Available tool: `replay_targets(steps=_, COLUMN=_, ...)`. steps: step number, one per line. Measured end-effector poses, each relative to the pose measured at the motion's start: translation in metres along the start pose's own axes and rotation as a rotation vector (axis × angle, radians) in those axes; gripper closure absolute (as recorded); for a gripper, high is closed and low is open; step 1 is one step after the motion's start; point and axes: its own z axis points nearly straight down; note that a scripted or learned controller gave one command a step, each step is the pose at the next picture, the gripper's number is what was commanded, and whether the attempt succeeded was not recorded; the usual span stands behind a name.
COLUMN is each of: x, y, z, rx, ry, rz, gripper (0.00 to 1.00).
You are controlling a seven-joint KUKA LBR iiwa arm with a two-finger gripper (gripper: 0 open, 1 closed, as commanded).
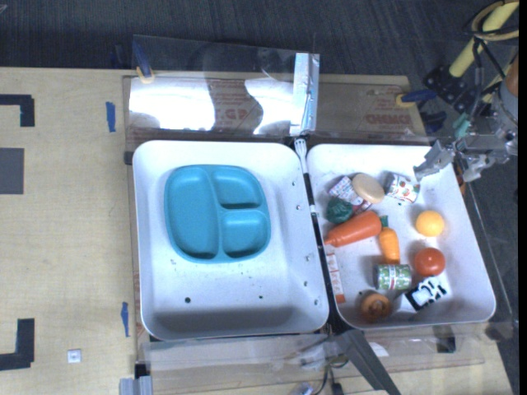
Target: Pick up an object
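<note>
The right bin [482, 303] holds several small toy foods. A large orange carrot [354, 229] lies near its middle, with a smaller carrot [389, 243] beside it. Around them sit an orange ball [430, 223], a red tomato [428, 261], a green can [394, 277], a black-and-white piece [428, 293] and a brown round item [375, 304]. A beige bun [368, 189], a small white carton [402, 188] and a green lump [339, 211] lie toward the back. My gripper [449, 159] hovers over the bin's back right corner, just right of the carton, holding nothing that I can see.
The left bin [156, 303] carries a blue divided plate [218, 211]. A clear plastic sheet [222, 97] stands behind the left bin. Cables and yellow hoses [486, 23] hang at the upper right above the arm. The wooden bench [58, 245] extends to the left.
</note>
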Motion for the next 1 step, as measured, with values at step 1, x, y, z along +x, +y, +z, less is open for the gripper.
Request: replay_targets(steps=1, x=0.0485, y=-0.0445, z=0.1064, rx=0.004, ry=0.000, rz=-0.047, gripper=0.00)
